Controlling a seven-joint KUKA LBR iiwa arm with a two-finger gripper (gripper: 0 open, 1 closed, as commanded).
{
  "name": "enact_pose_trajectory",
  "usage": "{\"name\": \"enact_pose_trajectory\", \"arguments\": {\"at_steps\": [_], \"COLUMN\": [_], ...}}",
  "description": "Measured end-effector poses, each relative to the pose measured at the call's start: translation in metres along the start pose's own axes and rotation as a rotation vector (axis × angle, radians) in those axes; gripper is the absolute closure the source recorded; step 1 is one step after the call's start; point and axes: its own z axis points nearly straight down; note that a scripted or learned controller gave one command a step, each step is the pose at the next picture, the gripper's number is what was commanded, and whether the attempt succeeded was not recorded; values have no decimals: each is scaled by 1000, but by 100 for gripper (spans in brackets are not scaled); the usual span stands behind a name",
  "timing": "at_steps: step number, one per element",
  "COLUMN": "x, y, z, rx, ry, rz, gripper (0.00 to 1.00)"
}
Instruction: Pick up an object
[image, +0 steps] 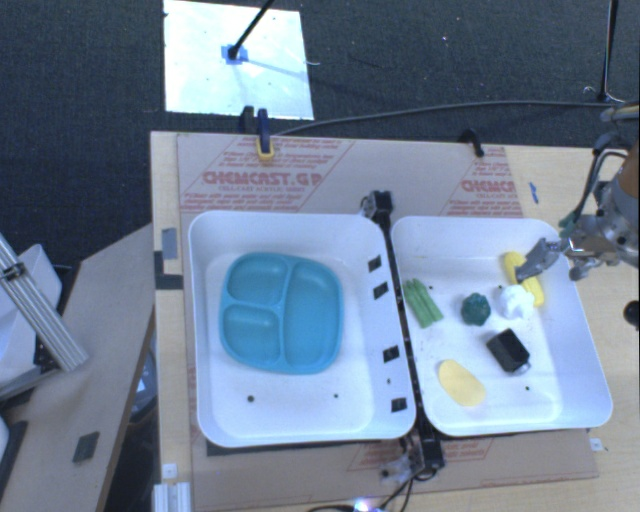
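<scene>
Starting at the left, we've got the left bin (205, 330) with a blue divided plate (279, 312) lying flat in the middle of it, well apart from any action. Crossing the black divider into the right bin (580, 400), here come the candidates: a green ridged piece (421, 302) lying just beside the divider, a yellow oval (461, 382) toward the near side, and a dark teal lump (476, 309) sitting mid-bin. Next, a black block (508, 350) lies tilted, near the teal lump and nearer to us. Just beyond it, a small white piece (516, 301) is tucked against a yellow banana shape (526, 277) at the far right of the bin.

And there's the gripper (557, 252), coming in from the right edge, poised above that banana and white piece. We see one finger (541, 256) slanting down toward the banana. Spread or pressed together? We can't tell from this angle, and nothing shows between its tips.

We'd call this the approach step: the arm is over the right bin, no object lifted yet. The next move, as we judge it, calls for a clean descent onto one item. The banana and white piece touch each other, so crowding could spoil the pinch.
</scene>
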Motion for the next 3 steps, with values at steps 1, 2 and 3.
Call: {"name": "enact_pose_trajectory", "arguments": {"at_steps": [1,2,3], "x": [1,1,-1], "y": [2,-1,-4], "z": [-6,36,78], "rx": [-11,-9,-8], "ry": [-2,-2,-2], "rz": [-3,-1,-1], "gripper": [0,0,0]}}
